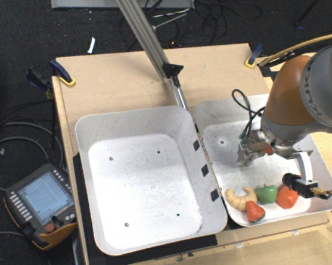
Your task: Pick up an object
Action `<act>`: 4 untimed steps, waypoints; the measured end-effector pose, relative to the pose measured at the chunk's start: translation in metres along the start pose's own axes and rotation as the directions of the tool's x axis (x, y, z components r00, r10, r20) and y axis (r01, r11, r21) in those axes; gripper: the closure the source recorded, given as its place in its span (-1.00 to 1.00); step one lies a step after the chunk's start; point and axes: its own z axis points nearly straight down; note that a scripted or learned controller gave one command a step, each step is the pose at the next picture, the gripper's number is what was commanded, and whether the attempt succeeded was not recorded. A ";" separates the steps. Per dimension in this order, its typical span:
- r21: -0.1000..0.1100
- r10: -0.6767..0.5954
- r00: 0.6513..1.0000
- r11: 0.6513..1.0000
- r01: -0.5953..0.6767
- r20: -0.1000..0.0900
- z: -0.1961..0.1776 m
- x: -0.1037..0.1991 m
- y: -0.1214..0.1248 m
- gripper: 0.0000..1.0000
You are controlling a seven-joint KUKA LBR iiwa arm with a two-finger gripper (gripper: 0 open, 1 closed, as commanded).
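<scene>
Camera view: red strawberry-like toy [255, 211], cream croissant [240, 196], green pepper [268, 193] and orange piece [287, 198] along right bin's [213, 123] near edge. Gripper [245, 154] hovers above bin floor, away from them; finger state can't tell.

Hidden: my gripper [245, 152] fingertips, too small to read; right bin [212, 117] far side, under my arm.

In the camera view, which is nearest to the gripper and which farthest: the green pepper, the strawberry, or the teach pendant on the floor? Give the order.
From the gripper:
1. Green pepper, in the right bin, just below the gripper.
2. Strawberry, right bin's near edge, slightly lower.
3. Teach pendant, on the floor, far left of both bins.
</scene>
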 end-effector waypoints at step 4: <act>0.002 -0.010 1.000 1.000 0.010 -0.002 -0.153 0.056 -0.002 1.00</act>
